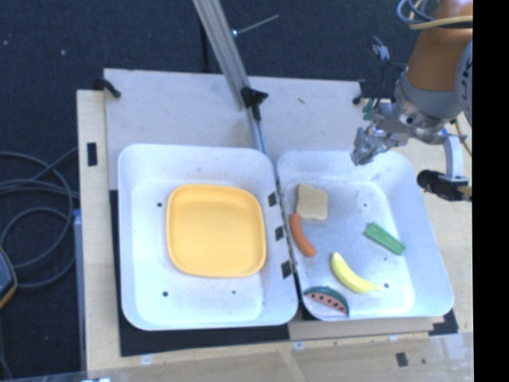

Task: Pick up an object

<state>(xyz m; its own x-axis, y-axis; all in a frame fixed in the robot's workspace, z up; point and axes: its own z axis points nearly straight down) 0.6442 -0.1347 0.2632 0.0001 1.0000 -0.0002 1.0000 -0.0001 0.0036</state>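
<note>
The gripper (364,151) is seen at the upper right of the camera view, hanging over the far rim of the right bin (425,245), below the grey wrist and the orange band of the arm (436,62). Whether the gripper is open or closed cannot be told, since it is small and blurred against the white of the bin. Nothing is seen held in it.

Five objects are laid in the right bin, all nearer the camera than the gripper. A slice of bread (312,202) is found below and to the left of the gripper, and it is the closest object to it. A sausage (301,235) lies just beyond the bread from the gripper, along the left wall of the bin. A green piece (385,239) rests almost straight below the gripper, apart from the others. A banana (352,274) is placed further down, between the green piece and a watermelon slice (327,301), which sits at the near rim, farthest from the gripper.

The left bin (143,213) is set well to the left of the gripper and carries a yellow plate (215,230). Both bins stand side by side on the desk (159,102). A metal rail (224,42) slants across the desk to the left of the gripper.
</note>
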